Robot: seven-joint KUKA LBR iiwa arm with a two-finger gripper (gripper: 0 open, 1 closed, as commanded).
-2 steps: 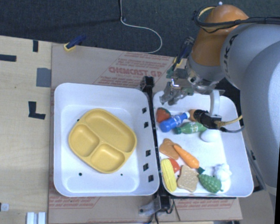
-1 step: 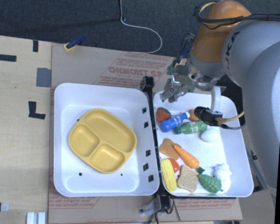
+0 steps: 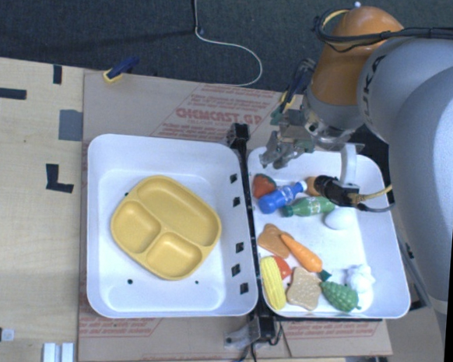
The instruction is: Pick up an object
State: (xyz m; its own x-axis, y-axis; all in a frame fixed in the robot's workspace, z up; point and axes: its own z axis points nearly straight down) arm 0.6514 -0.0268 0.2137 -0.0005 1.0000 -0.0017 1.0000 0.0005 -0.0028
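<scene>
At the near end of the right bin point(image 3: 389, 302) corn, toast and broccoli are lying, the left bin point(image 3: 100, 205) is holding a yellow tray point(image 3: 166, 226), and farther off the blue bottle point(image 3: 278, 197) is lying just nearward of the end effector point(image 3: 279, 159), which is hovering apparently slightly open, gripping nothing.

Yellow tray point(image 3: 166, 226), orange carrot point(image 3: 301, 252)

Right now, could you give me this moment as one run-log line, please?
arm: over right bin | gripper: above blue bottle, holding nothing | yellow tray: in left bin
</scene>
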